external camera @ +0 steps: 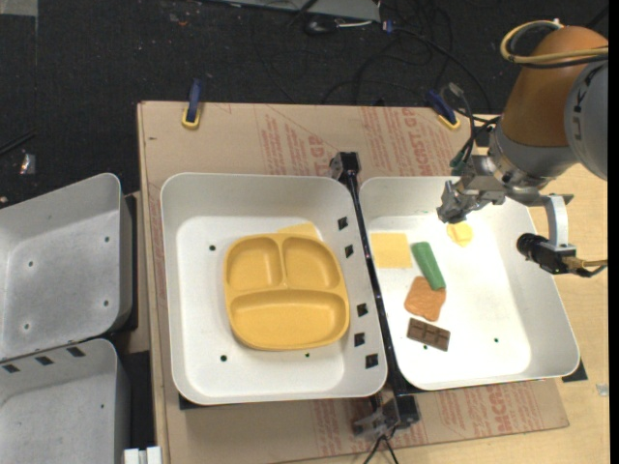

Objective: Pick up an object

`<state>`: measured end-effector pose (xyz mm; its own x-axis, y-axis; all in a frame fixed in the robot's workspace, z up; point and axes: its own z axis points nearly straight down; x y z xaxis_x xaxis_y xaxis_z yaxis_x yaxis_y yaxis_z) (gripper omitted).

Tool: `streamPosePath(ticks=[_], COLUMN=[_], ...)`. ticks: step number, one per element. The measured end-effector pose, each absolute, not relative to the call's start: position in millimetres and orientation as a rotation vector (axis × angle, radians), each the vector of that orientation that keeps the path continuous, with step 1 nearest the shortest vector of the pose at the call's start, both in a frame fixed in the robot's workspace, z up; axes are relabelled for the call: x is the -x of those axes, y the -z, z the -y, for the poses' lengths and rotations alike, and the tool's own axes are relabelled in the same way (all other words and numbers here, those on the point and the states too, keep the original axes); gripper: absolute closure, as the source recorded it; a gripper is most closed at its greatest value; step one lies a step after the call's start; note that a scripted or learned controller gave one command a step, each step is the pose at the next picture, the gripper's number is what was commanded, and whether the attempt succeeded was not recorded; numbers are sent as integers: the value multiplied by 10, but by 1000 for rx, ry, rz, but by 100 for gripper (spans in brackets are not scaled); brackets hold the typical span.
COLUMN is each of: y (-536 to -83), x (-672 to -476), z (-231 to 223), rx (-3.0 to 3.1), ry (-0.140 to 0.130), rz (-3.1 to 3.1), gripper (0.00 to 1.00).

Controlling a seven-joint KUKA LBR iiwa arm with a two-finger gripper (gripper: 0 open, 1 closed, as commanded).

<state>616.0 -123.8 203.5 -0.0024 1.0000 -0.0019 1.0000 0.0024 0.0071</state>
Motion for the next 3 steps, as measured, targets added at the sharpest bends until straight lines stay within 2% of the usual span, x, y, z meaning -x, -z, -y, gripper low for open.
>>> streamPosePath(ticks=[1,2,3], y=[-2550,-2406,-2374], x=[-6174,-6056,-6033], z=[1239,744,167], rx=[-2214,-2216,-2214], ry=[-6,1,0], rz=[-2221,-2231,-2232], gripper=[100,100,100])
